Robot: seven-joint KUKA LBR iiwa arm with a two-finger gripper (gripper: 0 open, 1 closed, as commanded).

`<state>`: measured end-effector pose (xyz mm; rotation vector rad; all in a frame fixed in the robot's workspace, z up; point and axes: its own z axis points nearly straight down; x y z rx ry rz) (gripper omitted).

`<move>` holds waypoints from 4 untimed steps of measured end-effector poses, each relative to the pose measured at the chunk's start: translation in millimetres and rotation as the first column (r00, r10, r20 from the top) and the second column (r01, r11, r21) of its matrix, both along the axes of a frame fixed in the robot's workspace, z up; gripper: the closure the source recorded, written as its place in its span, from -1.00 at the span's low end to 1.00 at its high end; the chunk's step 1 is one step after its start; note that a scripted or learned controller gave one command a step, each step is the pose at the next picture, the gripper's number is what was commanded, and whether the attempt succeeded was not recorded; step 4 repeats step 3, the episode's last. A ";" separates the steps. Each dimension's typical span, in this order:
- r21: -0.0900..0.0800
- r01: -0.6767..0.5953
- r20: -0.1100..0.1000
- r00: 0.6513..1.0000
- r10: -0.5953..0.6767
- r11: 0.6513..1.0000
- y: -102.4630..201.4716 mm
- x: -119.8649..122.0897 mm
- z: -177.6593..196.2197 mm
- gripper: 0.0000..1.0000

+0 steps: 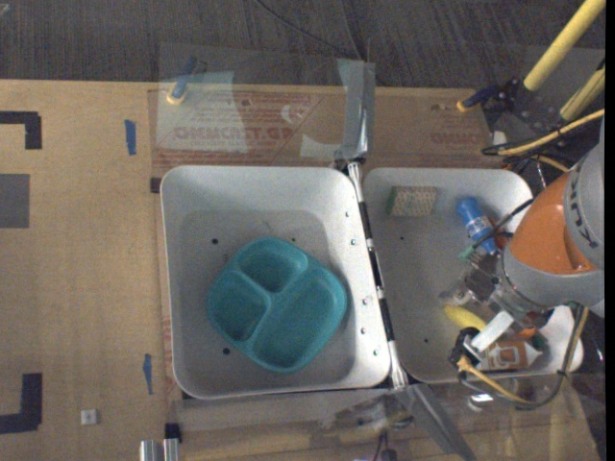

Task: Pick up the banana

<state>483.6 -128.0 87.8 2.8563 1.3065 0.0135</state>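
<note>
Although the arm partly covers it, the banana (458, 316) lies in the right bin (423, 272) near the front wall, just left of the pincer (482, 291). Its long axis appears to run left-right. Whether the pincer is open or closed cannot be told.

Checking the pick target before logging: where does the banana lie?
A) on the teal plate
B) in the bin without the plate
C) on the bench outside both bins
B: the banana lies in the view's right bin, the teal plate in the left bin.
</note>
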 end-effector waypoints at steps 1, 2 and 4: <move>-0.002 -0.002 -0.001 1.000 0.002 1.000 -0.4 0.4 8.9 1.00; -0.001 -0.002 -0.002 1.000 0.002 1.000 0.2 0.5 8.8 -1.00; -0.003 -0.075 -0.012 0.997 0.075 0.997 -0.9 46.2 65.0 -1.00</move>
